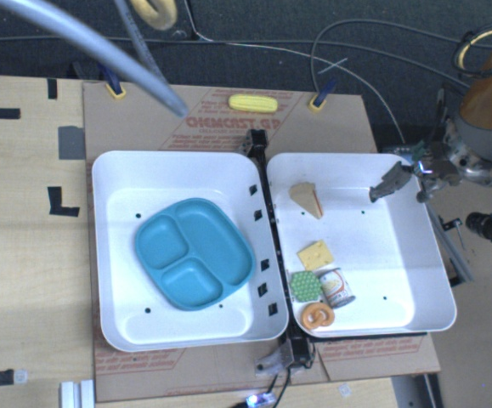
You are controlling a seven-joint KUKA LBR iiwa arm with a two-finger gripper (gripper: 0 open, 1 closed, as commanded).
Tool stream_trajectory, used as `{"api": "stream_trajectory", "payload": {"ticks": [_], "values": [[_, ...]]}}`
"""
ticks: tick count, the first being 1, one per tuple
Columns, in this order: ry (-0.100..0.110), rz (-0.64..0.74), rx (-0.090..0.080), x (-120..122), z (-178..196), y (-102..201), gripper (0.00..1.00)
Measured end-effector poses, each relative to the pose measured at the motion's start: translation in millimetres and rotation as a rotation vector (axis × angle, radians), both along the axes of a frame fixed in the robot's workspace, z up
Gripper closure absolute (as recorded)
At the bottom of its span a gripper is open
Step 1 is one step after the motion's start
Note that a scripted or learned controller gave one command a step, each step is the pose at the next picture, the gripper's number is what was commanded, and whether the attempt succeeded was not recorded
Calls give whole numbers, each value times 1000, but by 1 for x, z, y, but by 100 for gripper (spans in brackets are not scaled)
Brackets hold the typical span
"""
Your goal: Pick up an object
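On my screen, two shallow white plastic bins sit side by side. The left bin (110, 228) holds a blue three-compartment plastic tray (195, 252). The right bin (415, 262) holds a tan wedge (308, 199) at its far left, then nearer, close together, a yellow cheese square (315, 255), a green patterned piece (306, 286), a small can (337, 286) and an orange pretzel (318, 316). My gripper (404, 182) hovers over the right bin's far right corner, fingers spread, holding nothing. A yellow banana (252, 104) lies beyond the bins.
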State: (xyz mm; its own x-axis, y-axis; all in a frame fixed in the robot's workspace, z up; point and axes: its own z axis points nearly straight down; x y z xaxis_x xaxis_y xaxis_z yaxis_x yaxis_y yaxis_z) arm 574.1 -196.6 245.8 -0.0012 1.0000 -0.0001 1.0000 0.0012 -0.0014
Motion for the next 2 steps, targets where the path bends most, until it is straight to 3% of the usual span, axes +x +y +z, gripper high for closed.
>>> {"api": "stream_trajectory", "payload": {"ticks": [2], "values": [[6,0,1,8,-116,7,0]]}}
